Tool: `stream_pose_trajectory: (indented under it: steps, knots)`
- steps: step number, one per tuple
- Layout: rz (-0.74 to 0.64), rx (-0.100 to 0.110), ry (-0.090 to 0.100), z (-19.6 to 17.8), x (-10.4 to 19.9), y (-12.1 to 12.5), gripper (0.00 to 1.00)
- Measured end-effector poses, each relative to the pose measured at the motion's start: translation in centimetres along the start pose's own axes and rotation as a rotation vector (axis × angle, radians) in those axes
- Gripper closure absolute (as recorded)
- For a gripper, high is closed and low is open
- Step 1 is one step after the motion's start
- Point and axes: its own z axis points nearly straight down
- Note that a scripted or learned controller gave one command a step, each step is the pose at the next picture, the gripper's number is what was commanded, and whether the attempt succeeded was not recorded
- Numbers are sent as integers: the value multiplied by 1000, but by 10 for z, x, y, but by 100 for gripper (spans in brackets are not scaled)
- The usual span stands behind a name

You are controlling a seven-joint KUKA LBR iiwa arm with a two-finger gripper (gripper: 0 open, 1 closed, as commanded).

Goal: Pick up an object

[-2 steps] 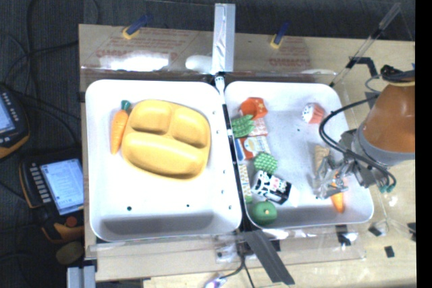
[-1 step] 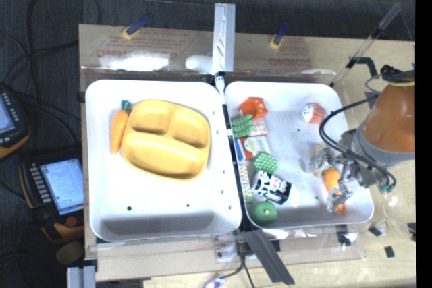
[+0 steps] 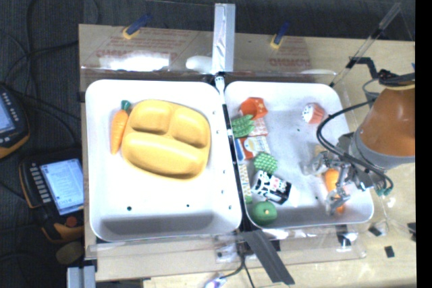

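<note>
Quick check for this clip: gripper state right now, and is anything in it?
Gripper: low over the right bin, around a small orange object; whether it is open, closed or actually holding it cannot be told.

We look down at a slant from one fixed camera above the tabletop (image 3: 91,44), both bins in frame, at middling distance.

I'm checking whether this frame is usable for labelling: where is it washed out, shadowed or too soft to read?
Camera view: glare whitens the left bin rim and clear sheet; grey shadow along that bin's near wall; the gripper area is soft and cluttered, so the jaws' state is unreadable; the carrot and yellow tray are crisp.
</note>
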Motion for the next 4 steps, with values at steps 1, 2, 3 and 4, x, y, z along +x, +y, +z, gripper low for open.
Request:
stream_pose_trajectory:
  steps: [1, 2, 3, 4]
  knots:
    - [-35, 5, -2, 0, -5, 13, 0]
    - [21, -1, 3, 1, -19, 12, 0]
    - [21, 2, -3, -10, -21, 11, 100]
    - [168, -2, 2, 0, -70, -1, 100]
